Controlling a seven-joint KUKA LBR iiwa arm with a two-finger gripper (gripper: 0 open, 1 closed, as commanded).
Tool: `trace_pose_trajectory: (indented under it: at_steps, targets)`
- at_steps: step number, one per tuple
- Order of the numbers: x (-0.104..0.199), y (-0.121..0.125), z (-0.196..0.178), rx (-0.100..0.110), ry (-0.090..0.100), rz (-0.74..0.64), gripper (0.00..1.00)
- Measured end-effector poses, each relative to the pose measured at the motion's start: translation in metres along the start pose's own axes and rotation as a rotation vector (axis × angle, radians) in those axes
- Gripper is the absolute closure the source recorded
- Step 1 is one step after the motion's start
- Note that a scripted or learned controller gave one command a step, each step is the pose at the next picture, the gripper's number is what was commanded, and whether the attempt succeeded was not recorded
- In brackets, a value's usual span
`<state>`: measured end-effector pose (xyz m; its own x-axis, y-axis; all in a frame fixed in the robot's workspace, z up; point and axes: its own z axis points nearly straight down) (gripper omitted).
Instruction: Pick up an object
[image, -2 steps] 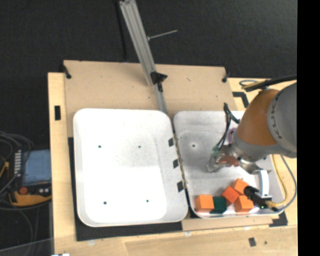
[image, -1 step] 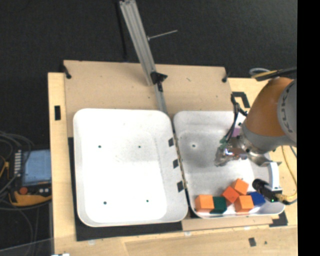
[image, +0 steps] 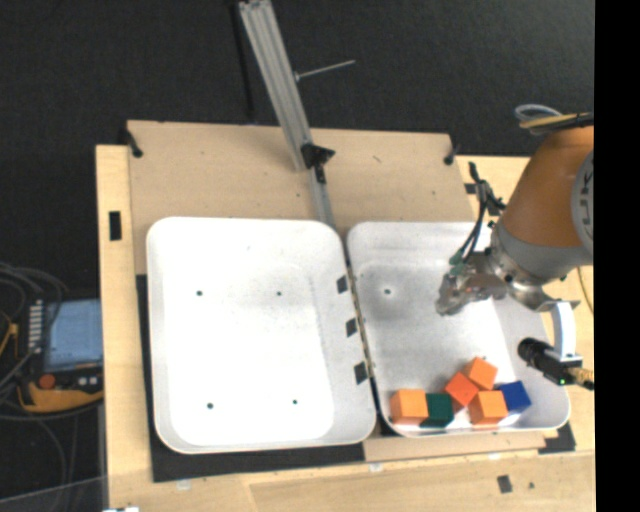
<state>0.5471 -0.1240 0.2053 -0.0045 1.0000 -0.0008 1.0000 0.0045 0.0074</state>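
Several small blocks lie along the front edge of the right bin (image: 400, 260): an orange block (image: 408, 404), a dark green block (image: 439, 408), three more orange blocks (image: 462, 388) (image: 482, 372) (image: 488, 406) and a blue block (image: 514, 396). My gripper (image: 456, 296) hangs over the middle of the right bin, behind the blocks and apart from them. I see nothing held in it.
The left bin (image: 250, 330) sits beside the right one. A slanted metal rail (image: 285, 90) runs from the back down to the gap between the bins. A blue device with cables (image: 65, 340) lies off the bench at the left.
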Motion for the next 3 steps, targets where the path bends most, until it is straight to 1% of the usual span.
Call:
trace_pose_trajectory:
  at_steps: [1, 2, 3]
  targets:
    - [-0.001, 0.009, -0.062, -0.001, 0.0, -0.001, 1.0]
    - [-0.001, 0.01, -0.084, 0.003, 0.001, -0.002, 1.0]
    - [0.05, 0.034, -0.071, 0.006, 0.0, -0.001, 1.0]
